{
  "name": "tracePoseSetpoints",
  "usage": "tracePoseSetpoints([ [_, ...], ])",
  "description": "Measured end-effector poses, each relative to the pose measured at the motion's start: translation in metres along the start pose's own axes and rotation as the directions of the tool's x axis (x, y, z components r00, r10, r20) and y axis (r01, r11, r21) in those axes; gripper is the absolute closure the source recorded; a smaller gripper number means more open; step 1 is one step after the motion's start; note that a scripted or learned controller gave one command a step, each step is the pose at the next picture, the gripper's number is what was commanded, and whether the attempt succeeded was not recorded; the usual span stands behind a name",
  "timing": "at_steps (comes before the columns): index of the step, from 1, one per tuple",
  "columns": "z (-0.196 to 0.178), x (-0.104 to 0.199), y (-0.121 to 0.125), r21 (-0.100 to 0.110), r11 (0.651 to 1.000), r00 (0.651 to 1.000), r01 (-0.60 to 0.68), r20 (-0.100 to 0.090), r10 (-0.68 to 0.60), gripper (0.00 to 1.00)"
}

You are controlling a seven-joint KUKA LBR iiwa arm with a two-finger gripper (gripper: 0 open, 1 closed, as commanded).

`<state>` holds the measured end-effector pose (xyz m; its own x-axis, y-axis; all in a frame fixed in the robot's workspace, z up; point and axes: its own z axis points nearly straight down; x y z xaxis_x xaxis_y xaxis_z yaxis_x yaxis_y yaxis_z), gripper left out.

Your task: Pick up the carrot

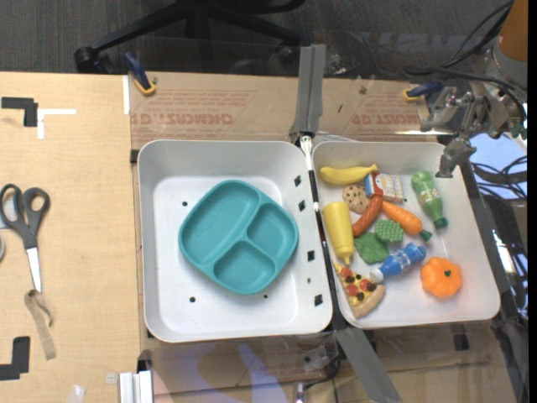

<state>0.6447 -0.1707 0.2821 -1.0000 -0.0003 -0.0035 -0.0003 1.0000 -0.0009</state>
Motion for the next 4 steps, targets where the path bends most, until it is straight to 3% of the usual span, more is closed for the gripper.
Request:
tracePoseSetpoints([
  [1,0.172,-0.005,-0.031,-0.002,0.939,0.939,-0.343,0.013,0.343,0.00],
  [2,0.180,0.034,0.003,-0.004,0.882,0.882,-0.470,0.017,0.470,0.00],
  [3,0.168,0.031,0.003,-0.005,0.884,0.883,-0.468,0.025,0.468,1.00],
  [4,0.156,0.131,-0.034,0.000,0.869,0.869,-0.494,-0.002,0.494,1.00],
])
